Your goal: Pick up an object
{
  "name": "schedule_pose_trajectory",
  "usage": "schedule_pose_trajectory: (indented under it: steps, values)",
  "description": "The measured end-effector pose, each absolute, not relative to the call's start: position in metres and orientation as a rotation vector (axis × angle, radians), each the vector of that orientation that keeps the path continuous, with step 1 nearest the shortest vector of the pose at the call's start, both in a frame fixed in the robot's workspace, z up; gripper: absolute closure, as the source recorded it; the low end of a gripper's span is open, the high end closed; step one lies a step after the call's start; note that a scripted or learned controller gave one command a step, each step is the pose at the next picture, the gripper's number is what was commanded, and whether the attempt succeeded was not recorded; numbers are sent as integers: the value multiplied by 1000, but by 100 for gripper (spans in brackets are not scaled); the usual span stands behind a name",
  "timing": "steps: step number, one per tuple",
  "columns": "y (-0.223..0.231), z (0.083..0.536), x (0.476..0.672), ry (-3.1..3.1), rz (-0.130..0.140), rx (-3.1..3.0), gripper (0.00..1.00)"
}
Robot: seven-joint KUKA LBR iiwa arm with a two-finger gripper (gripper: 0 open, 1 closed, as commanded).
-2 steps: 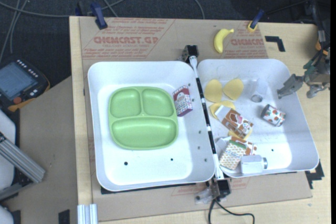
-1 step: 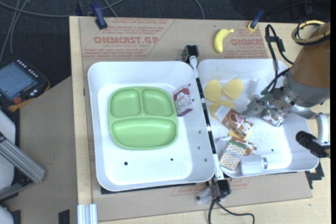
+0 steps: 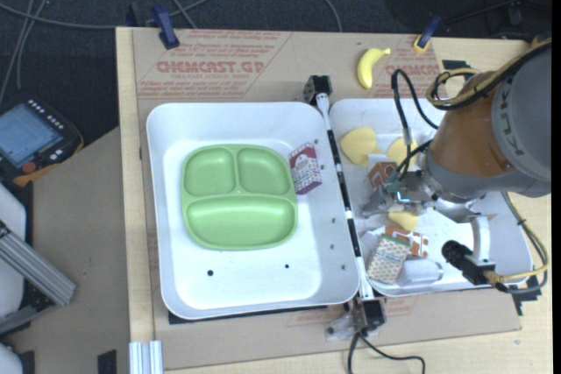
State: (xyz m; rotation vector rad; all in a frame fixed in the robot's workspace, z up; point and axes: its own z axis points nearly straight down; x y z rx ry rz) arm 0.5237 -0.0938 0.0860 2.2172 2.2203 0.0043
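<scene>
Gripper (image 3: 396, 195) down among clutter in right bin (image 3: 517, 254), just right of the divider; finger state impossible to tell. Green plate (image 3: 238, 197) left of divider.

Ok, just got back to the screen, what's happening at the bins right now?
The arm has reached into the right bin, with the gripper down among the small packets and yellow pieces piled there. Whether it has hold of anything can't be told from this view. In the left bin, a green divided plate and a small red carton lie apart from the gripper. A toy banana sits on the bench outside the bins.
</scene>
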Motion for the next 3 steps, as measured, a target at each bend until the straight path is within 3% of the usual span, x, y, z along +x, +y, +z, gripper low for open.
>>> schedule_pose_trajectory:
  steps: [1,2,3]
  values:
    - [-123,85,591,2222,0,2220,0]
    - [-123,96,592,2220,4,2216,100]
    - [-36,185,571,2223,2,2220,100]
